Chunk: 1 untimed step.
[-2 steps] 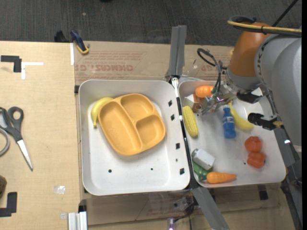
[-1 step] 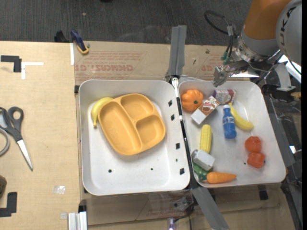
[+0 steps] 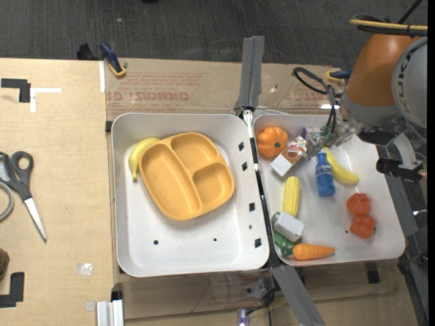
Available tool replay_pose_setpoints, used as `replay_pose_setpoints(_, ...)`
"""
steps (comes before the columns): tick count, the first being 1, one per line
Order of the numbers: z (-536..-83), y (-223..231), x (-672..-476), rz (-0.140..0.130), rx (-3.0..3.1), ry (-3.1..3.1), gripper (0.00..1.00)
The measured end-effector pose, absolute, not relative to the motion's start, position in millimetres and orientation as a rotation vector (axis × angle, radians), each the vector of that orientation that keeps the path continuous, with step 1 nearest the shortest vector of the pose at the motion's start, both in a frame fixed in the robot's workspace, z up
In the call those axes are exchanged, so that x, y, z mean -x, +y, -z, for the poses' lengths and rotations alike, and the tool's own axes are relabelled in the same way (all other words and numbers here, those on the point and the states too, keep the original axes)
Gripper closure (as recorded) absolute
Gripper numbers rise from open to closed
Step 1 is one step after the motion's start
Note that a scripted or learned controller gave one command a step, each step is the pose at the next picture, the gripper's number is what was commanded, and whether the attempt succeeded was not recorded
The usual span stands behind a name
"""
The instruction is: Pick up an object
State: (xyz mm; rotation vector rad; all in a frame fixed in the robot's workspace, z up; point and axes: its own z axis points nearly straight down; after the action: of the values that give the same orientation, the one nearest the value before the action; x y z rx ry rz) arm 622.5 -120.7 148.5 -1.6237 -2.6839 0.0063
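Orange pumpkin (image 3: 272,140), green-stemmed, round.

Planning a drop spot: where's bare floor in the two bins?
Left bin: bare strip along the front, below the yellow divided plate. Right bin: small gap between corn and tomatoes. Crowded at its back, around the gripper, pumpkin and blue bottle.

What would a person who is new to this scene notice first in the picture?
Probably the big yellow divided plate lying in the left bin, with a banana tucked at its left rim. Next, the bright toy food scattered in the right bin: an orange pumpkin, corn, a carrot. The gripper hangs over that bin's far side.
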Motion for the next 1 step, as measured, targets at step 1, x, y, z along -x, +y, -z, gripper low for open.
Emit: replay_pose_setpoints(1,-266.1,-105.9,-625.5,-0.008,1.834,-2.547,1.0)
